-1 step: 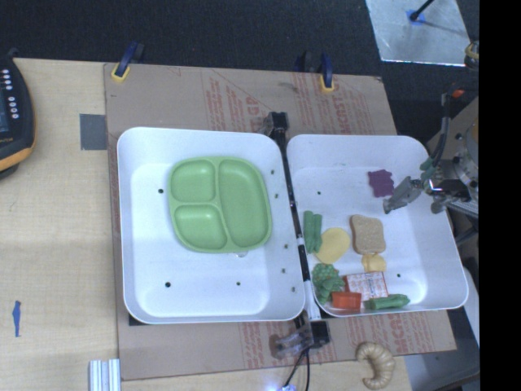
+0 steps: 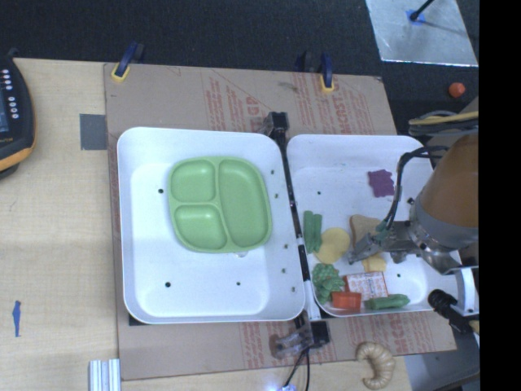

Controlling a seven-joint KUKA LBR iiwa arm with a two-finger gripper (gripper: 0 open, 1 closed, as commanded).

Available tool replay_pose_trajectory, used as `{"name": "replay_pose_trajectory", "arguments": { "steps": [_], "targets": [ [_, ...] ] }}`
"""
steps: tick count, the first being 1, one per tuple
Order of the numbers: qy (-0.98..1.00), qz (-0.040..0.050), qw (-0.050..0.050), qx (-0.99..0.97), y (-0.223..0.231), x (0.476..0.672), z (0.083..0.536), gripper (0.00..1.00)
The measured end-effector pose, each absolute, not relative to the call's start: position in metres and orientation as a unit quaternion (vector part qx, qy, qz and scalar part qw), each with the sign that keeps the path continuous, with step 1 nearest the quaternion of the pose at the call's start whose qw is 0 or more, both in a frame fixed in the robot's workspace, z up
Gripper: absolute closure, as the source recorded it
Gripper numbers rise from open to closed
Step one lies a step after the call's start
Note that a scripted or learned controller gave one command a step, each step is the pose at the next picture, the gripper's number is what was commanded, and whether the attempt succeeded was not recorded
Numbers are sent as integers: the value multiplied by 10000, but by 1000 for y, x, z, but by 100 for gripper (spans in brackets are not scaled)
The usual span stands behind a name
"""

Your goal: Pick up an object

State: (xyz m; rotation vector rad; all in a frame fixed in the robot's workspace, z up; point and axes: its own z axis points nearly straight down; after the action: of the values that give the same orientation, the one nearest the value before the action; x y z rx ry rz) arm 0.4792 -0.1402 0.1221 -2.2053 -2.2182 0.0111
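Nearest, at the bench's front edge, one tan croissant-shaped toy [image 2: 377, 362] lies on the cardboard sheet [image 2: 203, 96] outside the bins. Just behind it sit two shallow white bins side by side. The left bin [image 2: 142, 292] holds a single green three-compartment plate [image 2: 220, 204]. The right bin [image 2: 342, 149] holds the loose pieces: along its front wall one green pod [image 2: 387, 302], one red chunk [image 2: 346, 300], one red-and-white packet [image 2: 366, 283] and one leafy green piece [image 2: 327, 278]; farther back one long green vegetable [image 2: 313, 225], one round yellow piece [image 2: 333, 243], a small pale yellow bit [image 2: 374, 263], one tan wedge [image 2: 364, 225], and one purple piece [image 2: 380, 182] alone toward the rear. The gripper [image 2: 364, 249] hangs low over the middle of this bin, between the round yellow piece and the pale bit; whether its tips are spread or pinched on anything cannot be told. Three clamps pin the cardboard's far edge: one yellow-tipped [image 2: 124, 62], two blue [image 2: 326, 70]. A handheld controller [image 2: 12, 120] rests on the wooden bench at far left, with dark floor beyond.
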Motion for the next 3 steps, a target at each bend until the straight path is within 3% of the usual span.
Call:
{"name": "replay_pose_trajectory", "arguments": {
  "steps": [1,2,3],
  "targets": [
    [-7080,-1,4,-7062,-187,533,92,0],
    [-7086,-9,-7,-7056,-186,533,106,100],
    [-7067,4,-1,-7075,-202,474,182,100]
  ]
}}
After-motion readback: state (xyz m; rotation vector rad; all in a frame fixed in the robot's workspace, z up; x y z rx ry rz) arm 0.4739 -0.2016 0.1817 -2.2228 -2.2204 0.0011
